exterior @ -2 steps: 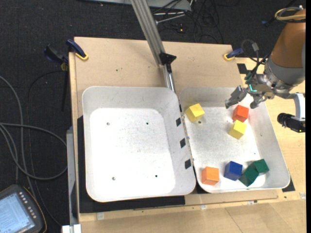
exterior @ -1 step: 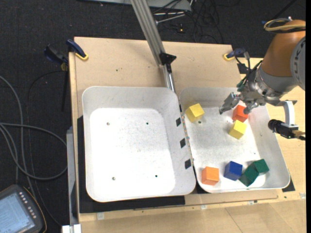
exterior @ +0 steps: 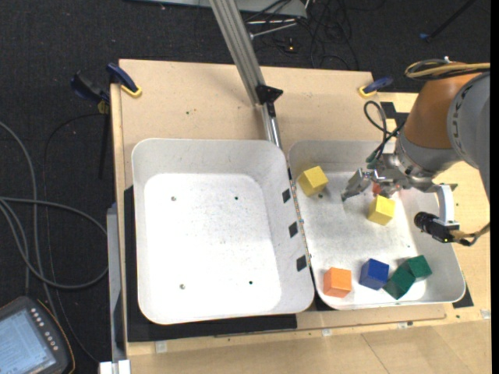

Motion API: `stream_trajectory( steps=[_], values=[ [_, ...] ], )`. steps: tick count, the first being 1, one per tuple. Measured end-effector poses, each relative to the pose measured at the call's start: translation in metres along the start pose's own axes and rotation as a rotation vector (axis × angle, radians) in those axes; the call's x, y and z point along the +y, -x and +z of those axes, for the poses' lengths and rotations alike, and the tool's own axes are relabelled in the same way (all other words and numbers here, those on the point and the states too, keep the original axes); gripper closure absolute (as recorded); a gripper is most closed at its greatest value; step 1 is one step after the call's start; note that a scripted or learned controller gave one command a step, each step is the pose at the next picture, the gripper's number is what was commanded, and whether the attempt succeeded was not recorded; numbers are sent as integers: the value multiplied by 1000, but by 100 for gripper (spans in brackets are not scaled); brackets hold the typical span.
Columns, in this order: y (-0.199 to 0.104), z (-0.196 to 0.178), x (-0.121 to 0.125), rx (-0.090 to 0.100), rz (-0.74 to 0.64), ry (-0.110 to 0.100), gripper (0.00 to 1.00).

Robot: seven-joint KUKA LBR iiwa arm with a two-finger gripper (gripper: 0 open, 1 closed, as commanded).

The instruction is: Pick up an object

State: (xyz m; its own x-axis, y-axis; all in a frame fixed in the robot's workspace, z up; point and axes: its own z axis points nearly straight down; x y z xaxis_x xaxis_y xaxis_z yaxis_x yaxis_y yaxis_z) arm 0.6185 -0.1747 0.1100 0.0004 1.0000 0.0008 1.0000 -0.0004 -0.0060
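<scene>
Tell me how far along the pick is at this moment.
Nothing looks lifted: the yellow cube, second yellow cube, orange cube, blue cube and green blocks all rest in the right bin. In hand: the end effector is low in that bin, just above the second yellow cube. Left: gripping a cube and raising it.

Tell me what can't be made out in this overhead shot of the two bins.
- End effector: its fingers are small and dark under the wrist, so open or shut is unclear, as is any contact with the yellow block beside it.
- Two green blocks: they overlap, hiding where one ends.
- Arm: cut off by the right edge.
- Handheld screen: cut off at the bottom left corner.
</scene>
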Motion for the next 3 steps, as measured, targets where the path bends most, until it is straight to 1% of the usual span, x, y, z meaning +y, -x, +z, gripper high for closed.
stream_trajectory(
  steps=[1, 2, 3],
  values=[
    [-1, 15, 0, -2, -1, 5, 0],
    [0, 4, 1, -2, -1, 9, 100],
    [0, -61, 3, -3, -3, 15, 100]
  ],
)
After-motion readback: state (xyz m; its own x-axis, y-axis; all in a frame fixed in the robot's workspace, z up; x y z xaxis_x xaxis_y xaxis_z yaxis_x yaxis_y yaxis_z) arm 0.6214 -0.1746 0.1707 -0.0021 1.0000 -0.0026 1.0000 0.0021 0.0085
